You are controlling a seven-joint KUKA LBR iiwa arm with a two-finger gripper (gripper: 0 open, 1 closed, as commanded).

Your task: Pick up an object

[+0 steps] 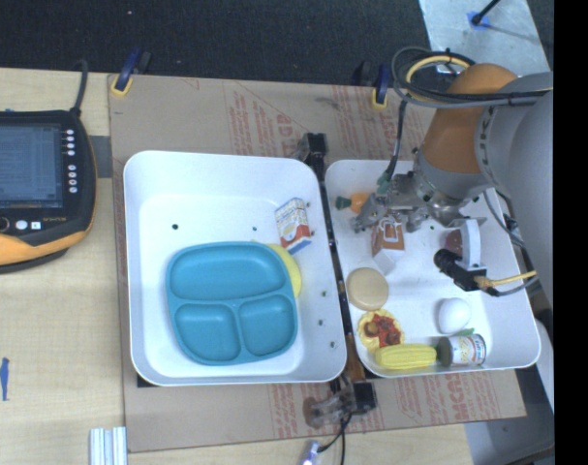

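Observation:
My gripper (390, 217) is low over the far part of the right bin (511, 342). A small brown packet (388, 237) lies right at its tip, partly covered by it. Whether the packet is gripped I cannot tell. In the same bin lie a tan round bun (368, 287), a red and yellow food piece (381, 329), a yellow corn cob (405, 358), a white egg (453, 313) and a small bottle (465, 349). A little green and orange item (348, 201) sits at the far left corner.
The left bin (148, 187) holds a blue divided plate (233, 300), a yellow thing (291, 264) peeking from behind it, and a small white carton (293, 223) by the right wall. A tablet controller (32, 187) lies left of the bins.

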